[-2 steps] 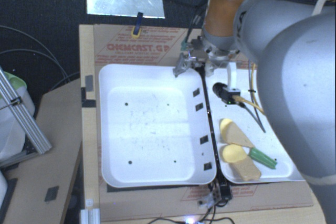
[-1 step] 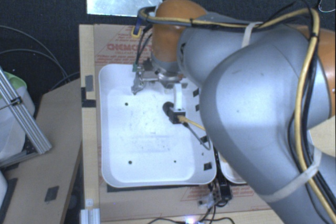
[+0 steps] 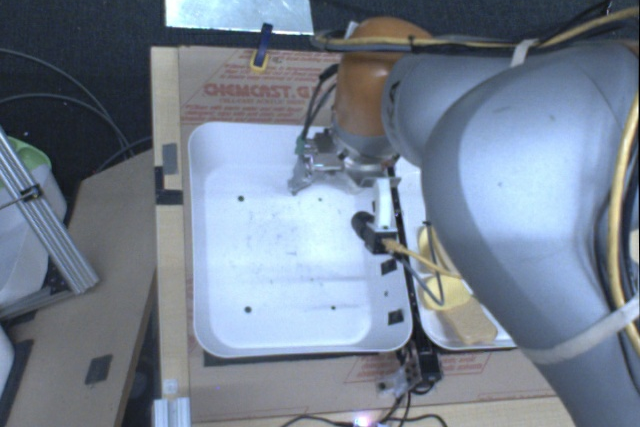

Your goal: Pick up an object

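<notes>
One fixed cam, mounted above the bench (image 3: pixel 170 245), looks down at a slant. Left bin (image 3: pixel 215 245) sits mid-frame, fully in view; right bin (image 3: pixel 445 330) mostly blocked by the arm (image 3: pixel 520 205), which comes in from frame right, close to the lens. Far edge of bench twd top.

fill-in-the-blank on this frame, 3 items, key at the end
1. The claw hangs over the ____ bin.
2. The arm has an ____ band above its wrist.
3. A tan object lies in the ____ bin.

Missing words: left; orange; right
</notes>
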